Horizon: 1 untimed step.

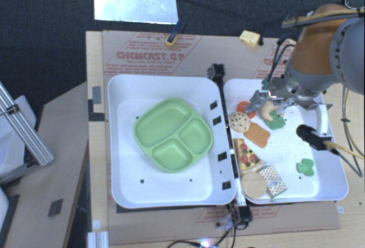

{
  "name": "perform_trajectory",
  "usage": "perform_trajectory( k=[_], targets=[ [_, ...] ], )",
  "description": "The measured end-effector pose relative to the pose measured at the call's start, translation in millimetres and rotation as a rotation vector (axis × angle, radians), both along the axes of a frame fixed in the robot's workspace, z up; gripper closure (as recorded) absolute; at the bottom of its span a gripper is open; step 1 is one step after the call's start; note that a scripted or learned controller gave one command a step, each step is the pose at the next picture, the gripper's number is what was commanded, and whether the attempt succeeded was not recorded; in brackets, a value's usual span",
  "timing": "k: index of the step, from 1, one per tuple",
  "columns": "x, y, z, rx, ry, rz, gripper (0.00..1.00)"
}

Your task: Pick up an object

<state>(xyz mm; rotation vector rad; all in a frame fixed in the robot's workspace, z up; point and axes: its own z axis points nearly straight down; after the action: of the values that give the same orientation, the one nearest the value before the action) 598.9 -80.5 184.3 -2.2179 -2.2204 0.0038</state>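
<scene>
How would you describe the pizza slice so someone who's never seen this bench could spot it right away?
Start at the right white bin and follow its left wall towards the near end. The pizza slice lies there, between the speckled cookie and the plain tan disc. It alone is a wedge dotted with red and green toppings.

Both white bins (122, 127) look like smooth, slightly glossy plastic. Green divided plate (173, 135) is matt plastic. Board (151, 53) under them reads as printed brown cardboard. Arm's orange band (313, 47) is shiny; backdrop (45, 13) is dark rough cloth.
</scene>
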Motion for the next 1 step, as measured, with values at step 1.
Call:
perform_trajectory(
  k=[1],
  targets=[
    [-6.5,-5.2,-45.9,0.0,-0.001,-0.001,0.0]
  ],
)
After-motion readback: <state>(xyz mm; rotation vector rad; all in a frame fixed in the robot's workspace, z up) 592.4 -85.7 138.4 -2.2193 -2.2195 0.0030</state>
